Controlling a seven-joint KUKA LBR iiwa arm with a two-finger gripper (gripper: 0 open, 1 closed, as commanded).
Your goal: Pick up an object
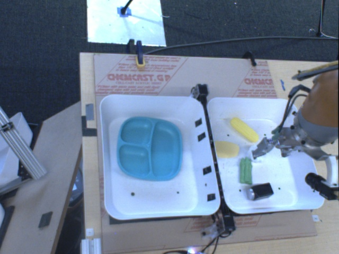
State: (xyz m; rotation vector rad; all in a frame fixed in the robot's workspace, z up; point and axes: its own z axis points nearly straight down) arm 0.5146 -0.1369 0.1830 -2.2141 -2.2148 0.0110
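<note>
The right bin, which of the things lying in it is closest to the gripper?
The green object, lying just below and left of the gripper. The two yellow pieces lie farther left and up; the dark cylinder lies nearer the bin's front edge.

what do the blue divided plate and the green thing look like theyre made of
Blue divided plate: likely molded plastic, even colour, smooth rounded compartments, soft sheen. Green thing: probably plastic or rubber, uniform matte green; too small to tell more.
</note>
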